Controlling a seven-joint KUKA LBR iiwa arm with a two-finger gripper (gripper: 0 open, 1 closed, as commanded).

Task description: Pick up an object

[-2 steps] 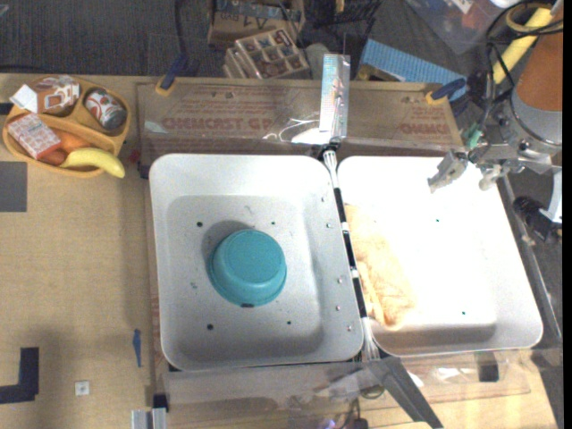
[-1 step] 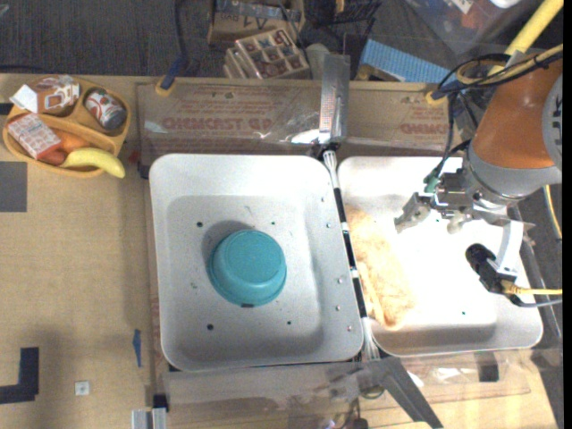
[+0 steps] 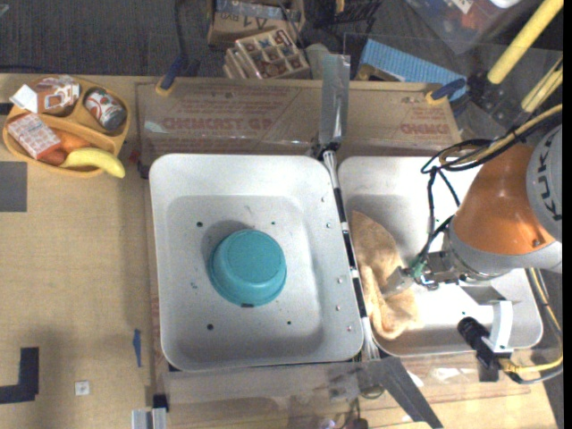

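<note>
Arm low over right bin, gripper at tan cloth.

Camera view: gripper (image 3: 404, 280) down in right bin (image 3: 420, 179), touching tan cloth (image 3: 380, 256) crumpled along that bin's left wall; finger opening and any grasp not discernible. Teal bowl (image 3: 248, 267) upside down, mid left bin (image 3: 179, 195). Snack tray (image 3: 20, 139) at bench's far-left corner.

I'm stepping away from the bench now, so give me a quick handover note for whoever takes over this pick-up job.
Gripper: down in the right bin, at the tan cloth; whether it has a grip cannot be told from the camera view.
Things: the tan cloth lies along the right bin's left wall. The teal bowl sits upside down in the middle of the left bin.
Done: nothing is seen lifted.
Left: confirm a grasp, then lift an object.
</note>
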